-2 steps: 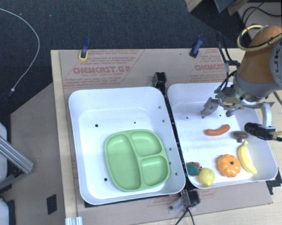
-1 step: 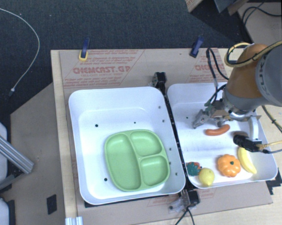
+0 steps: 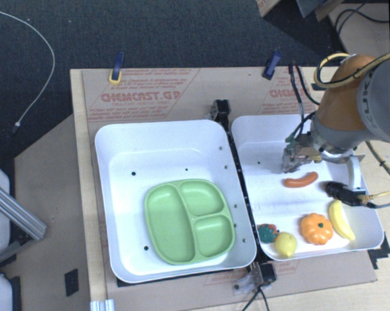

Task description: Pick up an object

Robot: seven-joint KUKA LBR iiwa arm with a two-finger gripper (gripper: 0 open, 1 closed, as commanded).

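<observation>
Right white bin (image 3: 259, 139): sausage (image 3: 300, 180) just below the hand (image 3: 296, 159).

The right bin (image 3: 262, 136) contains five objects. A red-orange sausage (image 3: 300, 180) lies flat near the bin's centre, slightly curved, its long axis running left to right. An orange pumpkin (image 3: 315, 228) sits upright near the near wall. A yellow banana (image 3: 342, 219) lies just right of the pumpkin. A yellow lemon (image 3: 285, 244) rests at the near-left corner, touching a small teal-and-red item (image 3: 267, 231).
</observation>
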